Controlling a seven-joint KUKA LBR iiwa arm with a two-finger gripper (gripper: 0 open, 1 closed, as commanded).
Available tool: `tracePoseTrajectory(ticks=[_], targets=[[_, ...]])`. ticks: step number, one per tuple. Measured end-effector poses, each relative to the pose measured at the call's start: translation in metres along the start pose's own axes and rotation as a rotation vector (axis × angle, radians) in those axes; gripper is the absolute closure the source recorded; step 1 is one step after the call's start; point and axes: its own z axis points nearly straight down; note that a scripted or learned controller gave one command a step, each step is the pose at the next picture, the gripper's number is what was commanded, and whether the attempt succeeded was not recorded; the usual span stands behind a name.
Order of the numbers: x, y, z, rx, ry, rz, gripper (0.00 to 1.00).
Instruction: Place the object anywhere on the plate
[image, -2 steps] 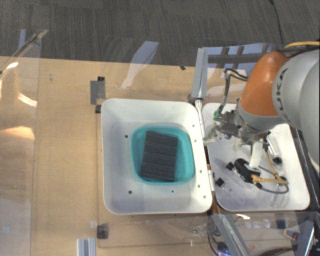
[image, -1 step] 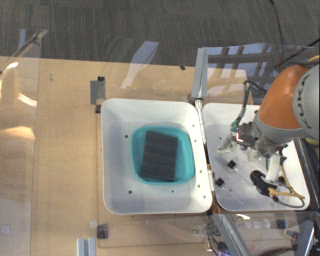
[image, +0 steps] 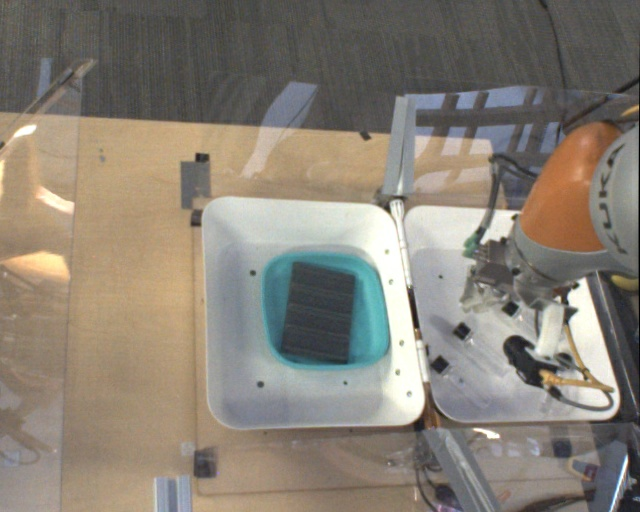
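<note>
A teal plate (image: 374, 305) lies in the middle of the left white bin (image: 230, 380). A dark grey ribbed rectangular block (image: 318, 312) rests flat on the plate, its long side running front to back. The gripper (image: 487, 285) hangs over the right bin (image: 450, 395), well to the right of the plate and apart from the block. The grey arm with its orange band (image: 565, 195) reaches in from the right above it. Nothing shows in the gripper's grasp.
Two small black pieces (image: 462, 330) (image: 437, 365) lie on the right bin's floor near its left wall. A black cable with a yellow end (image: 545, 372) trails by the arm's wrist. A metal frame (image: 400, 150) stands behind the bins.
</note>
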Motion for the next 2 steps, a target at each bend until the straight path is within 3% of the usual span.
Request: tracePoseTrajectory(ticks=[1, 2], targets=[[0.0758, -0.0545, -0.0642, 0.002, 0.001, -0.179, 1.0], [0.0757, -0.0545, -0.064, 0.002, 0.001, -0.179, 0.0]])
